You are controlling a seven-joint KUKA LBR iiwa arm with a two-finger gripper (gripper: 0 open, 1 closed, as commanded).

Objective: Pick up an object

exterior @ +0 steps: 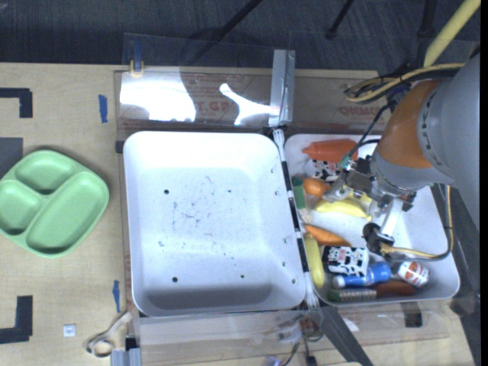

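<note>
The right bin [450, 261] holds a heap of small things: a yellow banana [340, 209], a carrot [328, 235], an orange ball [314, 187], a red-orange piece [329, 149], two cow-patterned items [347, 260] [328, 171], a blue marker [358, 280] and a red-and-white can [412, 271]. My gripper [364, 193] hangs low in this bin, just right of the banana and above the carrot. Its tips are hidden among the items. I see nothing clearly held.
The left bin [206, 219] is white with faint scuffs. A green divided plate [49, 200] lies on the bench at far left. A yellow strip [313, 261] lies along the wall between the bins. A clear panel [198, 90] stands behind the left bin.
</note>
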